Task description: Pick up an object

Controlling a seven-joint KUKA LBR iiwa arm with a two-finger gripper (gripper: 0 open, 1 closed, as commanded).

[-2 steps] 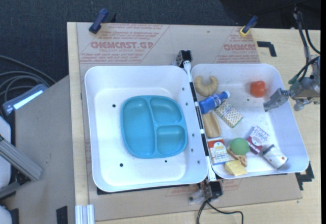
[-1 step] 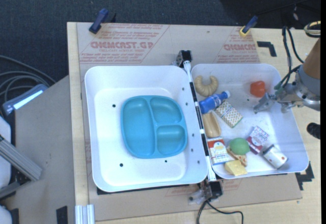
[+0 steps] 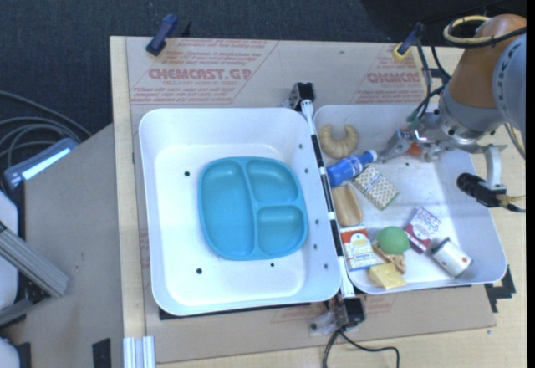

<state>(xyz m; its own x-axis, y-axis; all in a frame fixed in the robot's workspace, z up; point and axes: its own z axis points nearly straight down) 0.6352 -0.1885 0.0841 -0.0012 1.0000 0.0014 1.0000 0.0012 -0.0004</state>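
The gripper (image 3: 399, 145) hangs over the upper part of the right bin (image 3: 493, 234), its metal fingers aimed leftward toward a blue bottle (image 3: 349, 167); whether those fingers are spread or pressed together cannot be told from this angle, and nothing is seen pinched between them. The bottle lies on its side near the bin's left wall, its long axis running from lower left to upper right, with the paler cap end pointing up and right at the gripper. Just above it rests a croissant (image 3: 338, 139), curled with its tips downward. Below the bottle lie a patterned packet (image 3: 375, 187), a tan bar (image 3: 348, 206) lengthwise along the wall, a red-and-white carton (image 3: 359, 247), a green ball (image 3: 392, 239), a yellow wedge (image 3: 388, 275) and a white cylinder (image 3: 452, 256). The left bin (image 3: 167, 274) holds a blue divided tray (image 3: 251, 207). The board behind reads "CHEMCAST GP" (image 3: 201, 74) in red print.
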